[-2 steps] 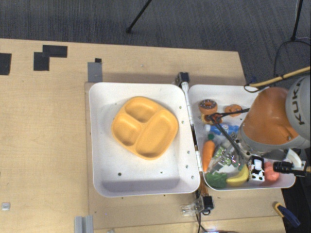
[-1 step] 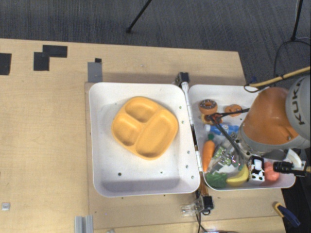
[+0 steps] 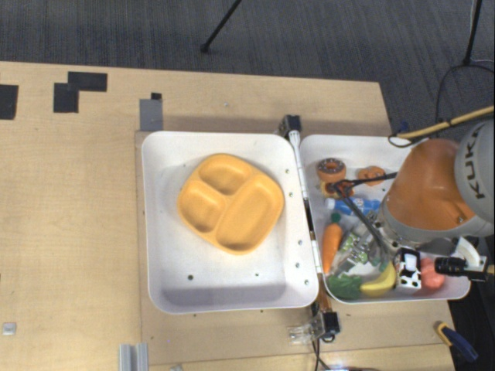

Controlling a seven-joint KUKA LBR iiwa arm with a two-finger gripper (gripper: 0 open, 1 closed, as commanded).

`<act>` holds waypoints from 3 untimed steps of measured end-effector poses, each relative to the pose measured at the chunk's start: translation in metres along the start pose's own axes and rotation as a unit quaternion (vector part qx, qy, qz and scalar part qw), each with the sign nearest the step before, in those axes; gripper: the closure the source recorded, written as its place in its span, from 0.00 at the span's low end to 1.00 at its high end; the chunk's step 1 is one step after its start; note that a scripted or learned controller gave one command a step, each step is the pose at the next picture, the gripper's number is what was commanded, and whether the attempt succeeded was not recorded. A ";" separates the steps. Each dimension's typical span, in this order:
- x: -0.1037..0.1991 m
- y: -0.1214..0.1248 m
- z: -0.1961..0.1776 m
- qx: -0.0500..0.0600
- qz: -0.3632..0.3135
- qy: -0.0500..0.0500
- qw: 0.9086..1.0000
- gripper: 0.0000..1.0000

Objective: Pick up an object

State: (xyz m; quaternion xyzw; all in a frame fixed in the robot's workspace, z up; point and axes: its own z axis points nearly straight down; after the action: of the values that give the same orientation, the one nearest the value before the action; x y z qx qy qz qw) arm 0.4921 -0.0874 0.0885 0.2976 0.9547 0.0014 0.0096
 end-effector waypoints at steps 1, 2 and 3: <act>0.000 0.000 0.000 0.000 0.000 0.000 1.000 0.00; 0.000 0.000 0.000 0.000 0.000 0.000 1.000 0.00; 0.000 0.000 0.000 0.000 0.000 0.000 1.000 0.00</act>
State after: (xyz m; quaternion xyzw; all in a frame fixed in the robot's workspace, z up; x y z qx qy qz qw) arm 0.4921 -0.0874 0.0884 0.2976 0.9547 0.0014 0.0096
